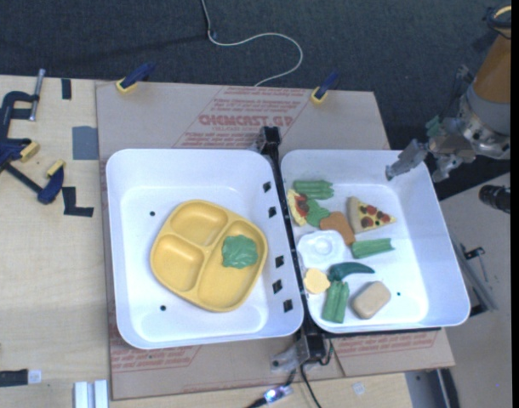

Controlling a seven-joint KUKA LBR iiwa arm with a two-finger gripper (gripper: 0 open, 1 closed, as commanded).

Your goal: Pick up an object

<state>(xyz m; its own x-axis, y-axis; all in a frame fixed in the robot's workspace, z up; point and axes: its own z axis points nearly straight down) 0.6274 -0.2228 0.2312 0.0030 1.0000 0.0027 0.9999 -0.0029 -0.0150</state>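
— Where's the two-finger gripper [419, 158]?
— Over the right shallow white plastic bin's [438, 228] far right corner, fingers apart, holding nothing.
— And the toy food?
— The triangular pizza slice [367, 214] lies nearest; bare floor along the right wall.

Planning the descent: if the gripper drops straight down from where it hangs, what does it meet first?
Probably the right bin's upper right rim or bare floor beside it; the gripper hangs there, right of the pizza slice. Depth is unclear.

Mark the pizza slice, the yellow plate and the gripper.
pizza slice [367, 215], camera view, middle of the topping side.
yellow plate [181, 257], camera view, bare left compartment.
gripper [419, 161], camera view, midway between its fingertips.
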